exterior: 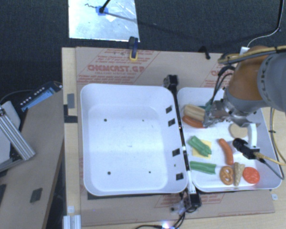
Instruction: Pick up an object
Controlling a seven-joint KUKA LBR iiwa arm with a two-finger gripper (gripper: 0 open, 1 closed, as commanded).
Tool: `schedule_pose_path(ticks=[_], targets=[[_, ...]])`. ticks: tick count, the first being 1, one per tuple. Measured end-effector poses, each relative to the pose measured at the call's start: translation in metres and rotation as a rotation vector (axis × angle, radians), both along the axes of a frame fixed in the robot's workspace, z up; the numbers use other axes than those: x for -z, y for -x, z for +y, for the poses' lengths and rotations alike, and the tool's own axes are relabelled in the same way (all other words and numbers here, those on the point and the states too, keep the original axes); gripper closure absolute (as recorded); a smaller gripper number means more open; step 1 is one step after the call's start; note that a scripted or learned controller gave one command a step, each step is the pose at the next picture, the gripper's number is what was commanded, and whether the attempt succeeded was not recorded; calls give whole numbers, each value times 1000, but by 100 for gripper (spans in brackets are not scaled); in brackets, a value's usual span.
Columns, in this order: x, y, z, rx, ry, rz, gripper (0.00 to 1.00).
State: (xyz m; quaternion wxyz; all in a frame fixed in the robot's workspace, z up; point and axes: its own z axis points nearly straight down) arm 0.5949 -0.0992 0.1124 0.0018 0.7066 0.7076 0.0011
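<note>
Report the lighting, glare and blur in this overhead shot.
Camera view: lighting is even and soft, with faint shadows along the left bin walls; strong glare washes out the silver sheet at the top; the arm's orange band and the tool look slightly soft; the toy food in the right bin is reasonably sharp.

- Evenly lit from overhead, fairly bright.
- Glare on foil sheet [103,12] far left.
- White bins [128,137] near blown out, soft shadows at walls.
- Slight overall softness, low resolution.
</note>
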Motion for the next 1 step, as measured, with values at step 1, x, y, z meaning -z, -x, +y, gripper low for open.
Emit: schedule_pose_path(ticks=[1], targets=[[29,31,3,0,-1,4,100]])
